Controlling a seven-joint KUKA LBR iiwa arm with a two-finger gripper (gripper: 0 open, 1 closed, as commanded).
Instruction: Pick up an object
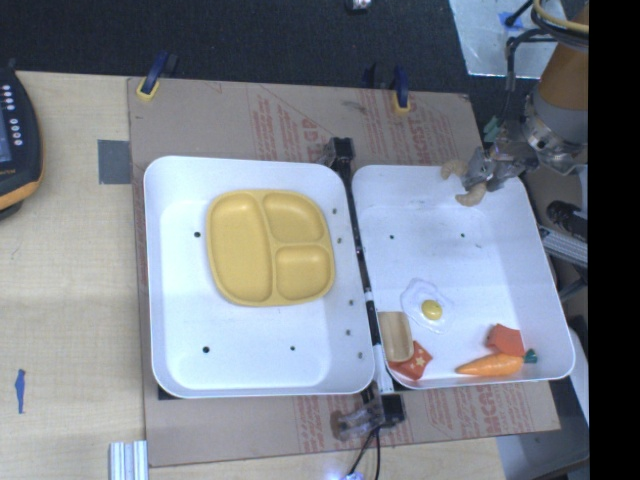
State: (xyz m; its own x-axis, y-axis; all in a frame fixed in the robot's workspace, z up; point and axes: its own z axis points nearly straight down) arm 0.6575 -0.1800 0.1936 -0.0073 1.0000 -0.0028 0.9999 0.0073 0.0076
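Note:
My gripper [488, 176] hangs over the far edge of the right bin [460, 258], reaching in from the upper right. A small tan piece [466, 196] sticks out from between its dark fingers to the left and below, so the gripper is shut on it. Along the near edge of the right bin lie a fried egg toy [429, 308], a tan slice of bread [396, 335], a red piece [412, 364], an orange carrot [491, 365] and a red-orange block [505, 339].
The left bin [180, 348] holds a yellow divided plate [270, 245]. A black clamp [342, 151] sits between the bins at the far side. A pendant [15, 138] lies on the bench at the far left.

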